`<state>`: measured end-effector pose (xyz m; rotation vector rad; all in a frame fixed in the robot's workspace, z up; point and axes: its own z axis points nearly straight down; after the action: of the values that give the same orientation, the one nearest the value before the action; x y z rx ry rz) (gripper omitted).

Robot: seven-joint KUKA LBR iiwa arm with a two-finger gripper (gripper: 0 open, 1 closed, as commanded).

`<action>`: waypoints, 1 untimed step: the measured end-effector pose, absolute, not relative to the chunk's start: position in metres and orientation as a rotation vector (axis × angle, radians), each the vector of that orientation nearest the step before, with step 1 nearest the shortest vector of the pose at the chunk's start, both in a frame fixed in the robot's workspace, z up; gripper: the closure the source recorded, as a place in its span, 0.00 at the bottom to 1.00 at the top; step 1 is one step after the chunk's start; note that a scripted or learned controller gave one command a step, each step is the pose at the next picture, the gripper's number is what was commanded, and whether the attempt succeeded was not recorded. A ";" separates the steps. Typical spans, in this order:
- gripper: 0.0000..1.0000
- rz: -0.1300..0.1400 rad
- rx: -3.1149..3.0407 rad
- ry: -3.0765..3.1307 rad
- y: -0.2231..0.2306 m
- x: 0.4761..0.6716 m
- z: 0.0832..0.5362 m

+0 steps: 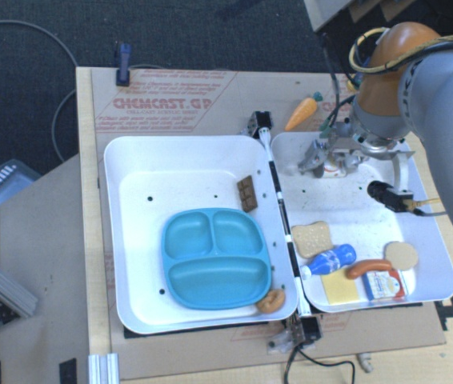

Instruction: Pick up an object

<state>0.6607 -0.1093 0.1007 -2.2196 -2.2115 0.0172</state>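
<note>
End effector low at right white bin's far end, grip state unclear. Bread slice, blue bottle, sausage clustered near front, well apart. Blue divided plate in left bin.

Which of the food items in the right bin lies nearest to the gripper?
The bread slice, at the bin's left side. The blue bottle, sausage and round cracker lie farther down from the gripper.

1 fixed camera, above bench, slanted down, 2 bins framed
</note>
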 end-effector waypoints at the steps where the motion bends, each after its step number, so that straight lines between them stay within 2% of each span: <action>1: 0.00 0.017 -2.220 -2.211 -0.109 0.661 0.101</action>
<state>0.6609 -0.1093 0.1006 -2.2203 -2.2112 0.0168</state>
